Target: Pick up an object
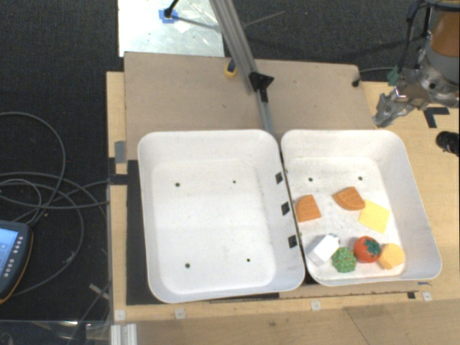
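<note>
Jaws [386,113] hang above the worktop [309,92], beyond the right bin's [413,185] far right corner; their spread cannot be told.
Nothing sits between them. Near the right bin's front lie two orange wedges [307,208], a yellow block [374,216], white piece [324,248], green ball [344,260] and red strawberry [367,249].

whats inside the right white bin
Right shallow white bin holds two orange wedges, a yellow square, white block, green lump, red tomato-like toy, orange chunk. Nothing looks covered.
</note>
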You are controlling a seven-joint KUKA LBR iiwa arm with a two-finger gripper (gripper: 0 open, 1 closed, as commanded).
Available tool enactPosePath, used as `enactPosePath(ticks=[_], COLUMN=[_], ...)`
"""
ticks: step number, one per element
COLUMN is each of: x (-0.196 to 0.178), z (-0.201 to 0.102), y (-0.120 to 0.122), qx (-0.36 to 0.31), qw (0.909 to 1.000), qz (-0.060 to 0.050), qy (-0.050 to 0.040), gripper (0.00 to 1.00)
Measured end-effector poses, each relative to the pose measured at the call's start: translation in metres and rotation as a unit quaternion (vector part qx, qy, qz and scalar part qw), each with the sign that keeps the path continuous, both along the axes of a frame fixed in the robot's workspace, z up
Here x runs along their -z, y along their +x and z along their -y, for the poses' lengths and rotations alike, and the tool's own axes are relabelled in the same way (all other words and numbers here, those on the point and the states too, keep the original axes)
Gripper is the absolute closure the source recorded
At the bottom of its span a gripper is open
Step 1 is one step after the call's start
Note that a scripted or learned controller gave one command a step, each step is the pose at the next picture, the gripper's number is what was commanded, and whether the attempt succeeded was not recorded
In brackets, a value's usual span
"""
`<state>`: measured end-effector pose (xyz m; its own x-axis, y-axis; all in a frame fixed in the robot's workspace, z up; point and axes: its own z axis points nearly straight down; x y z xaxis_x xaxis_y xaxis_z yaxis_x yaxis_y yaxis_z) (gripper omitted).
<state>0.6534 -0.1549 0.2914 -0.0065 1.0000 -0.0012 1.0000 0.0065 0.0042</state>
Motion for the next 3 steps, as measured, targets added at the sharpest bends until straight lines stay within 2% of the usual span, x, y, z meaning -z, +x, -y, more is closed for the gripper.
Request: enactPosePath(ticks=[1,2,3], x=[0.015,0.021,0.04], z=[-0.053,-0.108,-0.157], y=[-0.015,-0.012,-0.021], qx=[-0.002,-0.002,-0.002], qw=[1.0,1.0,1.0], qz=[-0.002,-0.001,-0.003], qy=[0.0014,0.0015,0.0018], gripper=[1.0,1.0,1.0])
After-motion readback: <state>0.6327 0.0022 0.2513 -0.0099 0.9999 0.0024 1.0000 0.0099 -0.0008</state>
